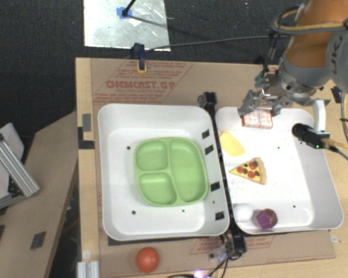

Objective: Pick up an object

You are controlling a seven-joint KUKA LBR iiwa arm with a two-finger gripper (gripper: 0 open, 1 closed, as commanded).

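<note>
The robot's hand [260,104] hangs over the far end of the right-hand shallow white bin [322,178], and its metal fingers [247,105] reach down around a small red-and-white patterned packet [257,120]. How far the fingers stand apart, and whether they grip the packet, I cannot tell.

Just below the hand and slightly to its left lies a soft yellow oval piece [232,143]. Further towards the camera from the hand is a toy pizza slice with red dots [250,171]. Well beyond that, at the bin's near edge, sit a small white ball [242,212] and a purple lump [265,218], side by side.

To the hand's left, the other white bin [119,132] holds a green three-compartment plastic tray [170,171]. On the cardboard-covered surface [145,77], far from the hand and past the left bin's near edge, rests an orange-red ball [147,259].
</note>
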